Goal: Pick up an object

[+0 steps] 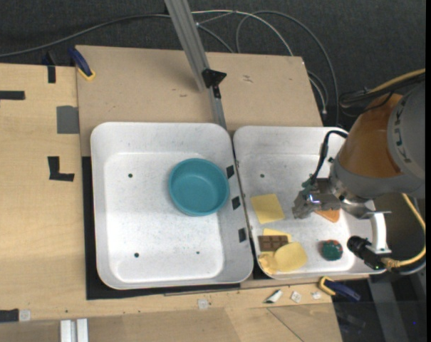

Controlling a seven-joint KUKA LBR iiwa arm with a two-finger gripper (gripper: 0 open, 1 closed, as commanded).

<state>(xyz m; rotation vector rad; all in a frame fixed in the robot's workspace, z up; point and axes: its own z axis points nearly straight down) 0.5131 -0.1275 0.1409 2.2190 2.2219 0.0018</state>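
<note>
We see the arm (386,148) coming in from the right, its orange band and grey body bulking over the right bin (272,142) and bending down so that the gripper (308,204) sits low in the middle of that bin. The wrist covers much of the bin's right side, and the tool's tip is small and dark against the white floor, so we cannot tell how the gripper is set or whether anything is in it. Just right of the tip an orange piece (331,215) peeks out from under the wrist, mostly hidden, and we cannot say what it is or whether the tool touches it. Left of the gripper lies a yellow square (267,208), flat and apart from the tip. Near the front wall sit a brown block (273,243), a pale yellow lump (289,256) touching it, and a small green object (332,249) further right, its shape hard to read. The left bin (115,155) holds a teal bowl (198,186), upright, toward its right side. We can read no labels or writing anywhere; the black marks on the bench are plain tape shapes. A grey pole (190,38) slants down from the top to the gap between the bins, and its upper end is cut off by the edge.
</note>
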